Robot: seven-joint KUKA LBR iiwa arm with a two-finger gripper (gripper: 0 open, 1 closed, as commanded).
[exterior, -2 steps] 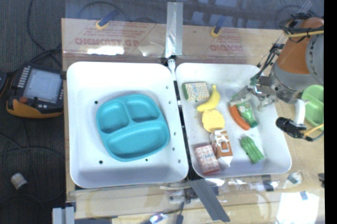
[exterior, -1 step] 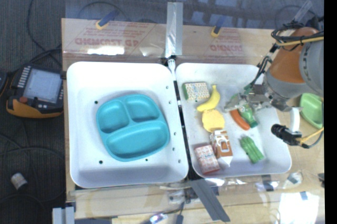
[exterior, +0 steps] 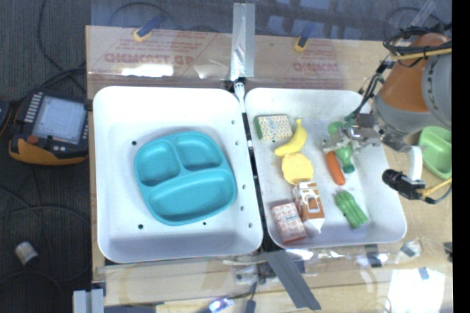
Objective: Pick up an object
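Carrot (exterior: 335, 168) lies just beside banana (exterior: 293, 139) and cucumber (exterior: 351, 209).

Turquoise tray (exterior: 185, 178), yellow banana (exterior: 292, 141), orange carrot (exterior: 335, 170)

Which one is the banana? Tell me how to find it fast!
Look at the right-hand white bin, the one full of toy food. Near its left wall, next to the speckled little box, lies the banana. It is the only curved yellow thing; the yellow piece below it is rounder and lumpy.
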